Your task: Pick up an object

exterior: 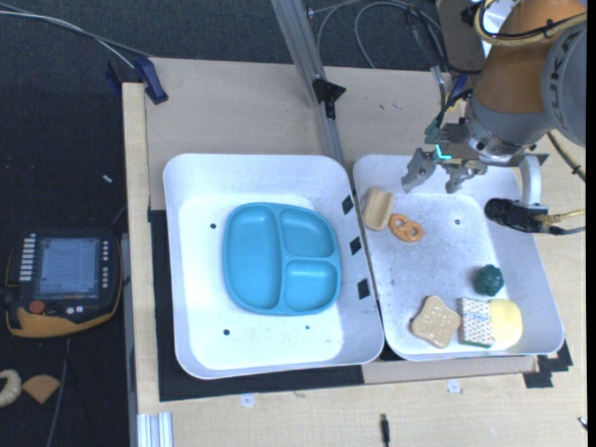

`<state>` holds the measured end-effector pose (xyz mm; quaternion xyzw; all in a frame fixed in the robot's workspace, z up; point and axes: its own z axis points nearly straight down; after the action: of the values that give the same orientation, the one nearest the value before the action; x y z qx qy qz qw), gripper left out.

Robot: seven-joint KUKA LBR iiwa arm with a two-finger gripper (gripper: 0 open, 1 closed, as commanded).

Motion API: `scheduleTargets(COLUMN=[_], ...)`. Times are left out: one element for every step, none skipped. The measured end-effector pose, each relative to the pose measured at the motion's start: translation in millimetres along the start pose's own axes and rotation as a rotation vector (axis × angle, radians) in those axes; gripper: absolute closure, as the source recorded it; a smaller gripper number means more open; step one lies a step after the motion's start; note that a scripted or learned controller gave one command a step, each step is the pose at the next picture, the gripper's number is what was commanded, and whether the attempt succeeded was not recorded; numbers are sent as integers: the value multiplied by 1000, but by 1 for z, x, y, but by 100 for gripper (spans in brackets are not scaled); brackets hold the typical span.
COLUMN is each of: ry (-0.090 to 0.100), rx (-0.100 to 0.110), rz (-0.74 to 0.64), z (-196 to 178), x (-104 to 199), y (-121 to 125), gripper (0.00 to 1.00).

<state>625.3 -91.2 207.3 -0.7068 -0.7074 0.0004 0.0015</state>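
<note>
My gripper [436, 177] hangs over the far part of the right bin [447, 259], fingers spread open and nothing between them. Just below and left of it lie a tan cylinder-shaped block [376, 209] and a small orange pretzel [406, 228]. Toward the near right of the same bin sit a dark green ball [489, 278], a yellow round object [505, 321], a patterned green-and-white packet [476, 322] and a beige cracker-like square [436, 321].
The left bin [191, 277] holds a blue divided plate [281, 257]. A metal pole [303, 45] slants up from between the bins. A handheld control pendant [63, 276] lies off the bench at left.
</note>
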Motion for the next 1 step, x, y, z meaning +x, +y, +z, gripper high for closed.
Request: scheduleTargets(ry=[0], rx=[-2], rz=[0], z=[-1], x=[0], y=[1], gripper=[0])
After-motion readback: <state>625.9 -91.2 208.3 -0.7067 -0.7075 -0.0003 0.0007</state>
